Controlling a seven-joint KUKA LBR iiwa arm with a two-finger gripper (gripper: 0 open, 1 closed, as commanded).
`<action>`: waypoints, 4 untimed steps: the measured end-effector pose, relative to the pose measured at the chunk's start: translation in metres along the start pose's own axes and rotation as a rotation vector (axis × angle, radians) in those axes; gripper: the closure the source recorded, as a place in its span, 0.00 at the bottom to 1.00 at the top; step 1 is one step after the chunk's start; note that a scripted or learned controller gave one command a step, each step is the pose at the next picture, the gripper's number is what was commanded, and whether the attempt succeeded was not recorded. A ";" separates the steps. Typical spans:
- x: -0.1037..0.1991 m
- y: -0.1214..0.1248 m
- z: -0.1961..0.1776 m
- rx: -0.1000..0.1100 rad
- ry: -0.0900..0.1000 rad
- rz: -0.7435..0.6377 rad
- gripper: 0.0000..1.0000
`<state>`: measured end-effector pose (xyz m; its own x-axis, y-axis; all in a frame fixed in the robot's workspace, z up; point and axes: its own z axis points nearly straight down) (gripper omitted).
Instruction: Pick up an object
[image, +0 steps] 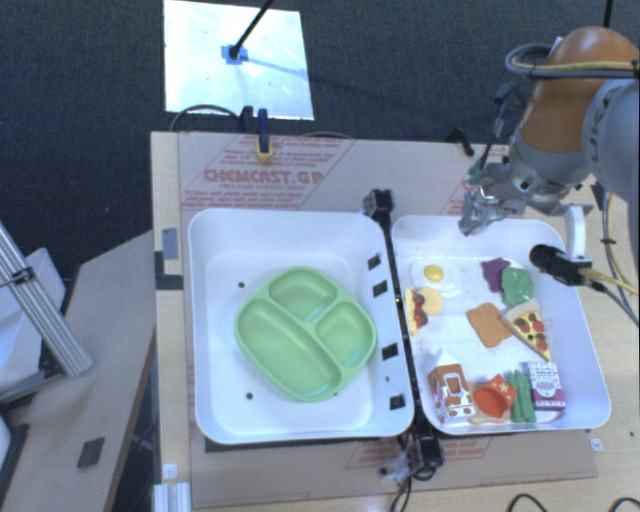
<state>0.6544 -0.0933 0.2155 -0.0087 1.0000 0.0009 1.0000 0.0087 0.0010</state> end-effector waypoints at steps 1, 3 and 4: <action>0.061 -0.001 -0.012 -0.002 0.001 -0.002 1.00; 0.142 -0.015 -0.014 0.000 0.001 0.000 1.00; 0.145 -0.006 -0.019 -0.002 0.000 0.002 1.00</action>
